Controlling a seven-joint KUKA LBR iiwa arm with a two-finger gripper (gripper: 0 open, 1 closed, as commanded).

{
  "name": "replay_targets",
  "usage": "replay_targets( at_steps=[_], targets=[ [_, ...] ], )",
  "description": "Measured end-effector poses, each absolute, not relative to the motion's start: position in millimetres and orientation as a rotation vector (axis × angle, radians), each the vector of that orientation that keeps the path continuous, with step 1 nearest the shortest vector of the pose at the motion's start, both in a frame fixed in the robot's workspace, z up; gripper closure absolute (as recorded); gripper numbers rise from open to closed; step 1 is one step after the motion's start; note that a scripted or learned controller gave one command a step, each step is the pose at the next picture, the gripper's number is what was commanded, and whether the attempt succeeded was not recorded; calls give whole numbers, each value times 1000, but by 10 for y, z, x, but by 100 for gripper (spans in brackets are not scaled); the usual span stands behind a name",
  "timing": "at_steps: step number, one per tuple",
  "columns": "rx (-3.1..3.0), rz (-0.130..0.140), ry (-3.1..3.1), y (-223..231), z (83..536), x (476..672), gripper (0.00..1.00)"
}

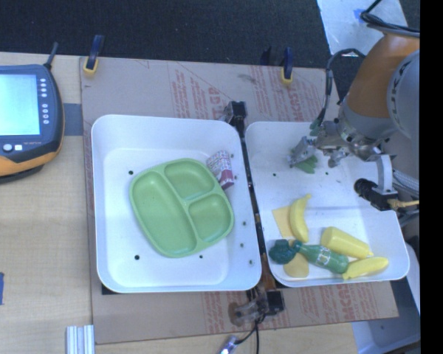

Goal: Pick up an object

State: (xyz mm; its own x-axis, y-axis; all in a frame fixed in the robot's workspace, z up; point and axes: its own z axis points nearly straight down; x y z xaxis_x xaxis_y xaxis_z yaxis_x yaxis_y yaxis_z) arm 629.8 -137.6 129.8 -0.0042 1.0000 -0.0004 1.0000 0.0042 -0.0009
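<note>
My gripper [310,155] hangs low over the back part of the right bin [376,212]. A small green object [307,166] lies right at its tip, partly hidden by it. Further forward in this bin are a yellow banana [300,217] on a flat yellow slice [282,220], a dark green bottle [315,255], and two yellow pieces [345,242] [366,266]. The left bin [111,198] holds a green divided plate [181,206] and a small red-and-white can [221,168] by its right wall.
A teach pendant [18,116] with an orange edge lies on the bench at far left. Blue clamps [94,54] [287,63] grip the cardboard's back edge. A black bracket [238,113] sits between the bins at the back.
</note>
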Motion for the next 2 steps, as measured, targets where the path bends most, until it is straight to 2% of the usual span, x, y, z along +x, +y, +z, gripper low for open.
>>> replay_targets(
  at_steps=[1, 2],
  targets=[
    [-2214, 4, -2225, -1546, 913, 6558, 0],
    [-2209, 4, -2233, -1550, 1058, 6579, 100]
  ],
)
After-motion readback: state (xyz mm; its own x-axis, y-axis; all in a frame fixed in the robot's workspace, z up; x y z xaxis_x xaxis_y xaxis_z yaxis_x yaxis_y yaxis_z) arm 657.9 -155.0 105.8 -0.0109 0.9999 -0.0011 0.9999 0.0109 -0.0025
